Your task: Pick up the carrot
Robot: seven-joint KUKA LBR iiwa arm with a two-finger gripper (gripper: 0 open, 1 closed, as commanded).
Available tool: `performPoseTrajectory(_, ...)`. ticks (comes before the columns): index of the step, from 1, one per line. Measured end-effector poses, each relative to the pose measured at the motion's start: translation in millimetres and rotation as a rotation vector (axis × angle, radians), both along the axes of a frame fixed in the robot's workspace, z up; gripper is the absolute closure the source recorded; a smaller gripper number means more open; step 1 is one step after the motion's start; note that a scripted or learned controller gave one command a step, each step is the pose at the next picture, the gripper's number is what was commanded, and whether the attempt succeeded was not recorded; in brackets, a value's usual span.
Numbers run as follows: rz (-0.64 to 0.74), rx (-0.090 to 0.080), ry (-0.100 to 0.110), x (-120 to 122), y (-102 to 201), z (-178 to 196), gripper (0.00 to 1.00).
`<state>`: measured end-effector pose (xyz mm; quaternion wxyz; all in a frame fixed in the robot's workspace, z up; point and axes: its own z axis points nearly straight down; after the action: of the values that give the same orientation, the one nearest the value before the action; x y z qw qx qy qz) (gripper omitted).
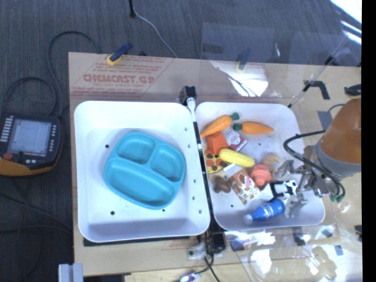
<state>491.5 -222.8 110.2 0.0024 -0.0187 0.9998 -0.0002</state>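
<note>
Two orange carrots lie at the far side of the right bin. One carrot points left beside the divider, and the other carrot lies to its right with its green top toward the middle. My gripper hangs low over the near right part of that bin, well away from both carrots. It is next to a black-and-white toy and above a blue bottle. Nothing is seen held in it.
The right bin also holds a yellow banana, a pink-orange ball, a printed packet and several small toys crowded by the carrots. A blue divided plate sits in the left bin. A teach pendant lies far left.
</note>
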Motion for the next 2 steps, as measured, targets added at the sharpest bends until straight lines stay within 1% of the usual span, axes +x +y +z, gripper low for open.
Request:
performPoseTrajectory(1, -0.165, -0.001, -0.006, 25, 41, 139, 0.00)
performPoseTrajectory(2, -0.338, 0.000, 0.006, 73, 38, 124, 0.00)
